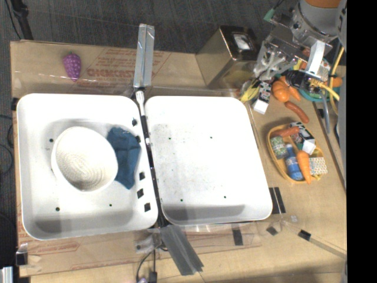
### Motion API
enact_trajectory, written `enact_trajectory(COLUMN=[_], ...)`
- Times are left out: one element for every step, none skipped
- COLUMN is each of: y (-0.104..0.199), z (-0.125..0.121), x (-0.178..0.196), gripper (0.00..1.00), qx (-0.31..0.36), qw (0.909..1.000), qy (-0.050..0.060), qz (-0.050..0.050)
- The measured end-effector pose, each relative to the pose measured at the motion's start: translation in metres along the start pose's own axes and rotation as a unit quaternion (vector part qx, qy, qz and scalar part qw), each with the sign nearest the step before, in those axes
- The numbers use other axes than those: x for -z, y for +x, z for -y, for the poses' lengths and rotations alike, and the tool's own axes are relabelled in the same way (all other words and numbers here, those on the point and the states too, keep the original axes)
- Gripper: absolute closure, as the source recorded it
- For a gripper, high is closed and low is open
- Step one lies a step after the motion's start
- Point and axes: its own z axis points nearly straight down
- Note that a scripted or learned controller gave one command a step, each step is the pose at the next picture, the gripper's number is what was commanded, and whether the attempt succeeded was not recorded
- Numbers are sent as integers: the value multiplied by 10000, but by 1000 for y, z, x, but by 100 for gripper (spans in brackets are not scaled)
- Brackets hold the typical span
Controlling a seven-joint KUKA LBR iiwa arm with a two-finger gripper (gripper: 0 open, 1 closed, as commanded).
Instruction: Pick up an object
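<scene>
The gripper [272, 62] sits at the upper right, hanging over the counter [235, 258] just past the far right corner of the right bin [203, 158]. It is a tangle of grey metal and cables, and I cannot tell how far it is open or whether it has hold of anything. The arm [321, 5] above it is cut off by the top edge, its orange band only partly in frame.

Well to the left of the gripper and nearer the camera, in the left bin [35, 217], lies a white hat [85, 158], a domed woven shape. A blue cloth [125, 155] lies crumpled against the hat's right side, touching it and perhaps tucked a little beneath; the overlap is hard to read.

Just below and to the right of the gripper, on the counter, lie small toys [288, 93], orange and yellow, too jumbled to name one by one. Farther below them stands a yellow basket [272, 148] holding more small things, likewise hard to tell apart.

Just left of the gripper stands a brown box [227, 58], its lower part in shadow. Far to the left, beyond the left bin, a purple grape bunch [72, 65] rests on the counter. A grey post [143, 55] rises between the bins at their far edge.
</scene>
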Motion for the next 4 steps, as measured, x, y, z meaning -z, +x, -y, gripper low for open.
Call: enact_trajectory(y=[65,159,158,105], z=[77,140,140,133], x=[-3,64,64,63], gripper=[100,100,0,0], qx=[-854,-1572,-1575,-1997], qw=[9963,9876,9875,9798], qy=[-16,-22,-22,-9], qz=[1,-13,-12,7])
